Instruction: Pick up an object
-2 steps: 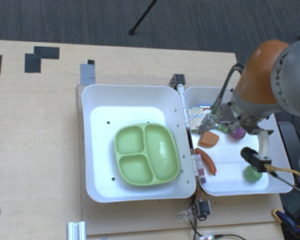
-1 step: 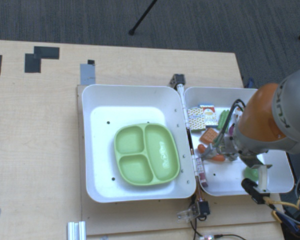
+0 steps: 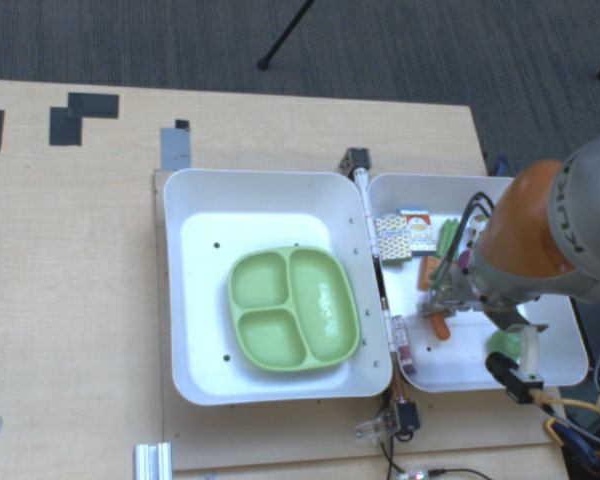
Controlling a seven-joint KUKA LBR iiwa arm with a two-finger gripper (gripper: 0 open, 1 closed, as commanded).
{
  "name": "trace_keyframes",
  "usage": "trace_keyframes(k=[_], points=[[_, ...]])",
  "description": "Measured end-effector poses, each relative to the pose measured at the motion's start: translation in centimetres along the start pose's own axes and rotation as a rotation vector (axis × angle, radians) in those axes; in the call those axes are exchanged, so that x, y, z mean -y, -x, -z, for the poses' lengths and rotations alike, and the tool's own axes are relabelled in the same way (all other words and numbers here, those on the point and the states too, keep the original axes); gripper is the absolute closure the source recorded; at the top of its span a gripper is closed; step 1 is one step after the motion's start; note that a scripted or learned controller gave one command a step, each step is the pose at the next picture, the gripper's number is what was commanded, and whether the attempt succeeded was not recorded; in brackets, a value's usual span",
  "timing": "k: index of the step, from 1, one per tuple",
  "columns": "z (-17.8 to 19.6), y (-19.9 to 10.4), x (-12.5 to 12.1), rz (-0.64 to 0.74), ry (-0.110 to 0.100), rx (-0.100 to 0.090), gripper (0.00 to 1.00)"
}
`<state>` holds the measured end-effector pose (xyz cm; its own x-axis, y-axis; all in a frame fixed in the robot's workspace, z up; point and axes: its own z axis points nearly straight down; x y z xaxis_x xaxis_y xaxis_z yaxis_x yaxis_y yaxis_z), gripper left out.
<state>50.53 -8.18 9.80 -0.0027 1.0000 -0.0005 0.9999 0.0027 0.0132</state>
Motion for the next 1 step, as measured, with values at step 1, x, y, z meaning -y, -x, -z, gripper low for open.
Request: trace_keyframes(k=[1], points=[[8.69, -9.21, 1.64, 0.002, -0.01, -0.002, 1.0]])
